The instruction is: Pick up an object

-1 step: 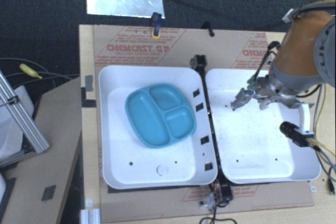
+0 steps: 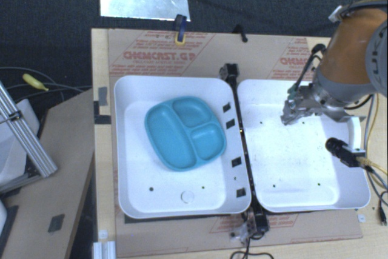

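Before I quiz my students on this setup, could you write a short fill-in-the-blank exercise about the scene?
1. The blue divided plate lies in the ____ bin.
2. The plate has ____ compartments.
3. The gripper hangs over the ____ bin.
4. The band above the wrist is ____.

Missing words: left; three; right; orange

Turquoise divided plate (image 2: 183, 132) sitting bright against the white left bin (image 2: 130, 148). White right bin (image 2: 303, 191) speckled with dark dots. Tan bench (image 2: 163, 54) carries red lettering. Arm's band (image 2: 354, 45) glows orange above grey metal.
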You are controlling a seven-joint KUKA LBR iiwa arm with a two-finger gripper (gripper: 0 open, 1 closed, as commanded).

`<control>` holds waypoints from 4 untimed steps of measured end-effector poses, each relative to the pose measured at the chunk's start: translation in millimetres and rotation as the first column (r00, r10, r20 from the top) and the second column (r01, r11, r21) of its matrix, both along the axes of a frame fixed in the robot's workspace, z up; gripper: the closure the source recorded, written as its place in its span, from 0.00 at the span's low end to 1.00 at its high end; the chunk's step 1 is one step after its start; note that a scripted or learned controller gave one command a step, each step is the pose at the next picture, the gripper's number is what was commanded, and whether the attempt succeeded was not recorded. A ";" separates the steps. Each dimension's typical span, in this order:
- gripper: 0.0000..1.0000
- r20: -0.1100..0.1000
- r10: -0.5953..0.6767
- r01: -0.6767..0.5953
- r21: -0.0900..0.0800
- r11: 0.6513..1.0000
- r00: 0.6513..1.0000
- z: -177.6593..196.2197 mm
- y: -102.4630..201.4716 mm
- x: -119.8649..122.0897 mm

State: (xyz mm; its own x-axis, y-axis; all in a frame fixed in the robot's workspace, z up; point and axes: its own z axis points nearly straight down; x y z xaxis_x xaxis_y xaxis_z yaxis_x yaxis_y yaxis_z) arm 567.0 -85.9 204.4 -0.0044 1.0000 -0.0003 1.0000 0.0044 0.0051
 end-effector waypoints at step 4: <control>1.00 0.008 -0.007 0.007 0.001 1.000 1.000 121.0 149.8 -78.6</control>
State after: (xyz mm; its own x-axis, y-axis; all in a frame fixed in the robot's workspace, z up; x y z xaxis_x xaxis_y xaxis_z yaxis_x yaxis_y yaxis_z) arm 488.4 63.9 325.4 0.0028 1.0000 0.0011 0.9999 -0.0028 0.0128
